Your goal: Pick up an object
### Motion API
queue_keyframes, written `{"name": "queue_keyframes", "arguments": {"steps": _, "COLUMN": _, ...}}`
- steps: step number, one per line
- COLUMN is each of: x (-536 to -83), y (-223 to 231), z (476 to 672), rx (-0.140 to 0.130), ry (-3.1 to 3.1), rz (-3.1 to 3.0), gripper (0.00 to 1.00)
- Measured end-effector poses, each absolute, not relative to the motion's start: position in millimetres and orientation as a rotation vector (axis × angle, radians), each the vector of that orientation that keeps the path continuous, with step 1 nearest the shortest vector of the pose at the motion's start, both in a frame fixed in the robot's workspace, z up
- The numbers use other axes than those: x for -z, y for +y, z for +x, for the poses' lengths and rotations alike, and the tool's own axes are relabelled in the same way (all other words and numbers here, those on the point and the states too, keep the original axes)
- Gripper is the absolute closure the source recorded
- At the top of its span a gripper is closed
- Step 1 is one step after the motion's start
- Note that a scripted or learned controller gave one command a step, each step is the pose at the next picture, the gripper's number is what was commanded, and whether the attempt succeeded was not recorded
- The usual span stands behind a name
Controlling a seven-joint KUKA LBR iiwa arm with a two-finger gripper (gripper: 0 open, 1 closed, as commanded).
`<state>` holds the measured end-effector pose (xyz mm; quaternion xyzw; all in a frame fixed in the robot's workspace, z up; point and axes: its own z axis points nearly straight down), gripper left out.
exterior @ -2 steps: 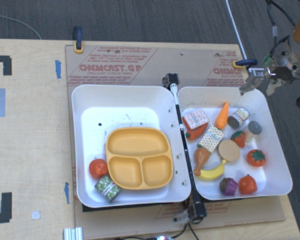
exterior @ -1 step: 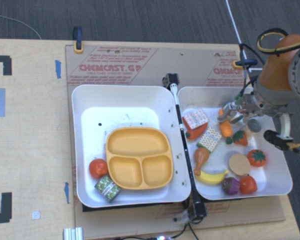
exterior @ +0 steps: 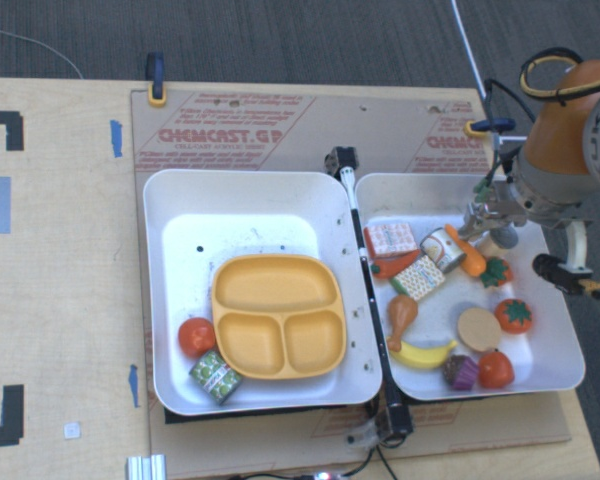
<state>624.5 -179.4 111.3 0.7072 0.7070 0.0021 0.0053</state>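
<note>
**Pick not yet made: arm over right bin, nothing seen in the gripper**

Progress. The grey arm with its orange band reaches in over the upper edge of the right bin. The gripper sits low at that bin's top, just above the carrot and the small can. Whether it is spread or pressed together cannot be told from this angle, and no item is visible in its grasp. Judged so, the approach is under way; the grasp and the lift remain.

Candidate objects. The right bin holds the bulk: a red-and-white packet, a patterned box, a drumstick, a banana, a tan disc, two tomatoes and a purple piece. The carrot and can lie nearest the gripper and look the likeliest targets.

Left bin. It carries a yellow divided tray, a red ball-shaped piece touching the tray's left edge, and a green patterned block just below it.

Writing. The cardboard sheet beneath both bins bears red print reading roughly "CHEMCAST GP", repeated at the right; the smaller lines are illegible. The packet and box labels are too small to read.
</note>
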Motion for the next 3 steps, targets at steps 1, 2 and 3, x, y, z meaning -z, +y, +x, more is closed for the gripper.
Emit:
{"name": "queue_keyframes", "arguments": {"steps": 1, "x": -100.9, "y": -107.7, "z": 663.4, "rx": -0.004, "ry": 2.223, "rz": 2.218, "gripper": 1.00}}
{"name": "queue_keyframes", "arguments": {"steps": 2, "x": -101.1, "y": -109.4, "z": 663.1, "rx": -0.002, "ry": 2.221, "rz": 2.218, "gripper": 0.00}}
{"name": "queue_keyframes", "arguments": {"steps": 3, "x": -89.9, "y": -99.2, "z": 613.2, "rx": -0.010, "ry": 2.214, "rz": 2.214, "gripper": 0.00}}
